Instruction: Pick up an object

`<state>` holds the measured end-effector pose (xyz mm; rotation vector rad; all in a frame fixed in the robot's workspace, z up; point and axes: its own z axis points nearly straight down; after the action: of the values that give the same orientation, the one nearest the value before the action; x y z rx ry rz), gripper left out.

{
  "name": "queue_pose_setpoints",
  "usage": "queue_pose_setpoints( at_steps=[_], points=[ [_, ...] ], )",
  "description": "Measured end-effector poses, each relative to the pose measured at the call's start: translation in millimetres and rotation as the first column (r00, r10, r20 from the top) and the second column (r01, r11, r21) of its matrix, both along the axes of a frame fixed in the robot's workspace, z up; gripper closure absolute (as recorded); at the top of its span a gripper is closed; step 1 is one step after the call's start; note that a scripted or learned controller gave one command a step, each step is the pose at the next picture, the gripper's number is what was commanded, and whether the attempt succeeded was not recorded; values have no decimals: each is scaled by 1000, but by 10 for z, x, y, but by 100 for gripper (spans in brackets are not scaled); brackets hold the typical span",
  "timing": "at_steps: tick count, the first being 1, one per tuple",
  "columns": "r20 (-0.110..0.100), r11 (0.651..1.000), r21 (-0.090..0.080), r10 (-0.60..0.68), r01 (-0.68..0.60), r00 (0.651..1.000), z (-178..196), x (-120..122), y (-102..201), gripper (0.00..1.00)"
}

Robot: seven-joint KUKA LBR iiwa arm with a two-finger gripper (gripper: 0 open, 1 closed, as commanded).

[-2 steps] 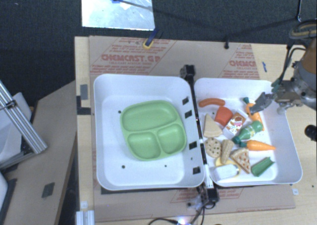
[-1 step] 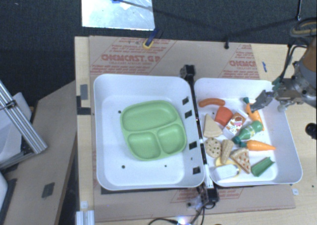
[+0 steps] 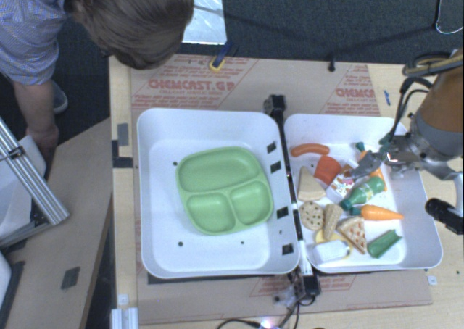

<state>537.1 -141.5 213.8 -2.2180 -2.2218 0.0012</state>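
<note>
From my feed I see the gripper low in the right bin, over the toy food — just above the green bottle. Spread or pinching — I cannot tell.

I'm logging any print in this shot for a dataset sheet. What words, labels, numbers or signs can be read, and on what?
"CHEMCAST GP": red print on the brown board behind the left bin, blurred, my best reading.
Red print on the board behind the right bin: cut off, unreadable.
Red print along the board's front edge: too small to read.
Small packet among the toy foods: markings blurred, unreadable.
Green tray: no text seen.
</note>
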Motion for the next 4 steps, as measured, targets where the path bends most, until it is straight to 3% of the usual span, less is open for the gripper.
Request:
queue_pose_setpoints(
  at_steps=[2, 3, 4],
  points=[
    [0, 1000, 0, -1, 1, 1000, -883, 30, -23, 0],
    [28, 1000, -6, 2, -2, 1000, -1034, 115, -31, 0],
    [39, 1000, -17, -2, 3, 999, -931, 131, -75, 100]
  ],
)
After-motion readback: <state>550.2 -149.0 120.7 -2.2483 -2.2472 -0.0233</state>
